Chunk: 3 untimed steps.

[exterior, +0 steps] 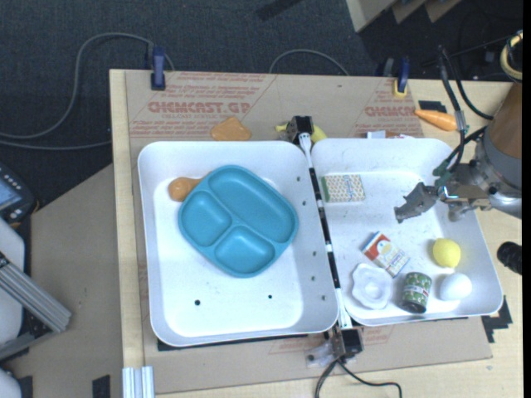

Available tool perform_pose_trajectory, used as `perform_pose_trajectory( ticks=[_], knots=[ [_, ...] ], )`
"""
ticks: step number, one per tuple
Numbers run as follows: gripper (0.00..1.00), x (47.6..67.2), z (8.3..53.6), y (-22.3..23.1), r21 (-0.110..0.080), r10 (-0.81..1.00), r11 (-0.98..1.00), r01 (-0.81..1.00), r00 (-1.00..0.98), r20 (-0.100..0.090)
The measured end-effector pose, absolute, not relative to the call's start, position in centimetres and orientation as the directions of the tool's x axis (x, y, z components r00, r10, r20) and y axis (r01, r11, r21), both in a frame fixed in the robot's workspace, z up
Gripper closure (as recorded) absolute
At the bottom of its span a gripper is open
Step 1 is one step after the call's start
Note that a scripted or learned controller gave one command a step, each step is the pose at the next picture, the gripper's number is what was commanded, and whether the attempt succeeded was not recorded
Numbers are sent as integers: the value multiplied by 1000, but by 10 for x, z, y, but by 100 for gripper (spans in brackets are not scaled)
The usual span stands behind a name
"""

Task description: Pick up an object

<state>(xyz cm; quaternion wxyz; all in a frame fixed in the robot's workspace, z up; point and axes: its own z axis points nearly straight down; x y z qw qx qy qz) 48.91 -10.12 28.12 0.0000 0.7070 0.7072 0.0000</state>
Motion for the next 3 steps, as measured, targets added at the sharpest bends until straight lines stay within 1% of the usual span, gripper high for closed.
perform_pose_trajectory(
  ticks=[1, 2, 3],
  knots=[
    [0, 519, 168, -108, -11, 1000, -1, 1000, 1, 2],
    [0, 526, 81, -102, -3, 1000, 0, 1000, 0, 1],
    [100, 527, 95, -103, 3, 1000, -2, 1000, 2, 0]
  ],
)
